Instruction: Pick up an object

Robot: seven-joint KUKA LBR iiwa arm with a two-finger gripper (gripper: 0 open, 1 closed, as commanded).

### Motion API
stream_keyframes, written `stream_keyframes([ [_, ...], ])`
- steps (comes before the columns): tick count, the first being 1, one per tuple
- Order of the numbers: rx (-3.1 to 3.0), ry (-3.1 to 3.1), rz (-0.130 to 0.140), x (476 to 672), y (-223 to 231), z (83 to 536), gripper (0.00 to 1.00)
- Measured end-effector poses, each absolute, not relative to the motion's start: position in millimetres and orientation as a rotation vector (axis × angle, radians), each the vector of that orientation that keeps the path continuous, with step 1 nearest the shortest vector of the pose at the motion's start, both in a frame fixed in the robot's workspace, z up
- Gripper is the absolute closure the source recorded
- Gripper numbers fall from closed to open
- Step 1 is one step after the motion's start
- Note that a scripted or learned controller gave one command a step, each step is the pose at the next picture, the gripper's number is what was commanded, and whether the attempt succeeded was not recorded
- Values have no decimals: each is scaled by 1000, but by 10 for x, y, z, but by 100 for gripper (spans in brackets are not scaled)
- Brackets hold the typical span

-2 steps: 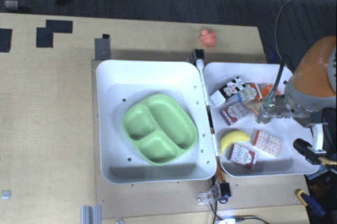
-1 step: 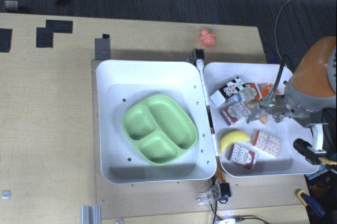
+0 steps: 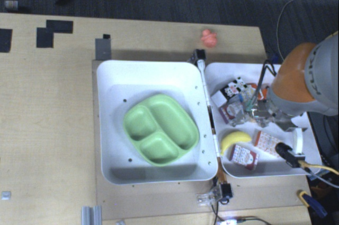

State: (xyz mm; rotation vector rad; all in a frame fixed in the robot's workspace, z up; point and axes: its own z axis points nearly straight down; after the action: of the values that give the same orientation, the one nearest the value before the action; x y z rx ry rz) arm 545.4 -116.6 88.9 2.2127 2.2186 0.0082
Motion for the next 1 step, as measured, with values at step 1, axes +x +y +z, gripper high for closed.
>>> stream_keyframes([
  [1,2206,2219,13,5467,-1155,989,100],
])
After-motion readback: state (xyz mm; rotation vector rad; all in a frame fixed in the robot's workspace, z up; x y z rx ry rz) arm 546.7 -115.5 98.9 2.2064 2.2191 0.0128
